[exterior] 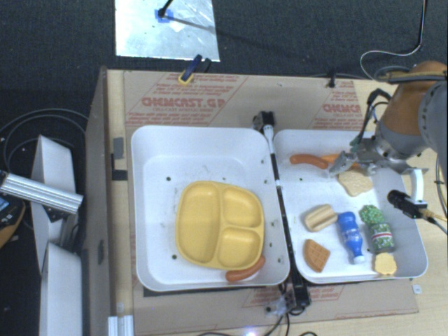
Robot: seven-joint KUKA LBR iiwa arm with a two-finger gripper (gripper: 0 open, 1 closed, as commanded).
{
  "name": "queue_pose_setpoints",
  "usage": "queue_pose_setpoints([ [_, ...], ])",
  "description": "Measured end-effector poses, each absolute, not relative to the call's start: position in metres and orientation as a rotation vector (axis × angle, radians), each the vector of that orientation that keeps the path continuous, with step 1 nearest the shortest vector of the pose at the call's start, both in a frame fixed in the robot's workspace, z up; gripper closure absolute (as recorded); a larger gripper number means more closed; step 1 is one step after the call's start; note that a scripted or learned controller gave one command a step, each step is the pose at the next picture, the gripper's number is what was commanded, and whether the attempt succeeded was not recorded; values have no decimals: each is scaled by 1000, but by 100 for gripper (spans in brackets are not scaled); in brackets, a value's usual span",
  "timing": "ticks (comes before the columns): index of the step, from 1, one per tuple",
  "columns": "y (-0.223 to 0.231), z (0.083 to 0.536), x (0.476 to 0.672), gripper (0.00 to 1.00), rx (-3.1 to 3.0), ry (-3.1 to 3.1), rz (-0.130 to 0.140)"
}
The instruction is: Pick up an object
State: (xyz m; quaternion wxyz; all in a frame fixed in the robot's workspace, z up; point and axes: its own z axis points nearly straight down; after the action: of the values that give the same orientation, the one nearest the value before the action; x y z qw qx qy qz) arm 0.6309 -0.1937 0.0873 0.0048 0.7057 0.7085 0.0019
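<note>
1. The gripper (348, 162) hangs low over the back of the right bin (420, 264); whether it is apart or together I cannot tell.
2. A sausage (309, 160) lies just left of it, and a cracker (355, 183) just in front.
3. Nearer the front lie a bread roll (320, 217), a blue bottle (351, 236), a green can (377, 227), a waffle wedge (316, 255) and a small biscuit (385, 264).
4. The left bin (150, 187) holds a yellow divided plate (220, 224), with a second sausage (245, 271) touching its front edge.
</note>
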Motion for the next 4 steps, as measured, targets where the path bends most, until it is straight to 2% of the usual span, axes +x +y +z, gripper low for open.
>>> queue_pose_setpoints([
  [1,-207,88,559,0,2213,2221,6],
  [2,-156,88,612,0,2209,2221,10],
  [3,-139,88,562,0,2213,2217,6],
  [4,-161,88,518,0,2213,2216,7],
])
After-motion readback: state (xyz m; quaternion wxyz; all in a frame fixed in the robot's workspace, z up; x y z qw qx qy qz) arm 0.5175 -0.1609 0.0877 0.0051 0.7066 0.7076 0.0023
